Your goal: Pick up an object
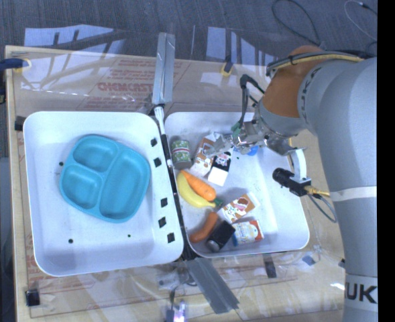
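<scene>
Since the grey arm's two-finger gripper point(241, 138) hangs over the small printed carton point(218, 168), its state untellable, a centred descent should be made.

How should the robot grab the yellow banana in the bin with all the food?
Probably around the banana's middle, coming straight down from above. It lies flat in the right bin, curved, with a carrot resting against its upper side, so the fingers should close across its narrow width where the yellow shows free, toward its lower end, away from the carrot.
</scene>
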Motion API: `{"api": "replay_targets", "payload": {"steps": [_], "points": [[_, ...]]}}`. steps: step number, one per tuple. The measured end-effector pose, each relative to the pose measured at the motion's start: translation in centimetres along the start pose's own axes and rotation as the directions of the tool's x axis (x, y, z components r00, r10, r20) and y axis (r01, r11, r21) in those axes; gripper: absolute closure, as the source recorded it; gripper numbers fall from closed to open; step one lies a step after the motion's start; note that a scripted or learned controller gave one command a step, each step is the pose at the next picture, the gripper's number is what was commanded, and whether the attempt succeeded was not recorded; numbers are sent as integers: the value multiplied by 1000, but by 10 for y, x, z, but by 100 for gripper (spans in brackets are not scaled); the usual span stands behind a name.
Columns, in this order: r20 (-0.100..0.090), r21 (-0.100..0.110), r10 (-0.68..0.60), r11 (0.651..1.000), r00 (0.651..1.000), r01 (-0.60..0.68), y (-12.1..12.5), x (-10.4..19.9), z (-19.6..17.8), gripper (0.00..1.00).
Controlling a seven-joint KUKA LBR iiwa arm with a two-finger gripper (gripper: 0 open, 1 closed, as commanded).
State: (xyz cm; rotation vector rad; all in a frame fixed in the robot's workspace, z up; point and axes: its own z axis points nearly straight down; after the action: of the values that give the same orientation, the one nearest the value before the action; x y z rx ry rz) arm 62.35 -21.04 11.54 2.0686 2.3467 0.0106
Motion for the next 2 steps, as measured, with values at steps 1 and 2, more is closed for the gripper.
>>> {"api": "replay_targets", "payload": {"steps": [1, 2], "points": [[8, -15, -133, 991, 991, 133, 0, 4, 6, 0], [-6, 12, -115, 993, 993, 115, 37, 10, -71, 0]]}}
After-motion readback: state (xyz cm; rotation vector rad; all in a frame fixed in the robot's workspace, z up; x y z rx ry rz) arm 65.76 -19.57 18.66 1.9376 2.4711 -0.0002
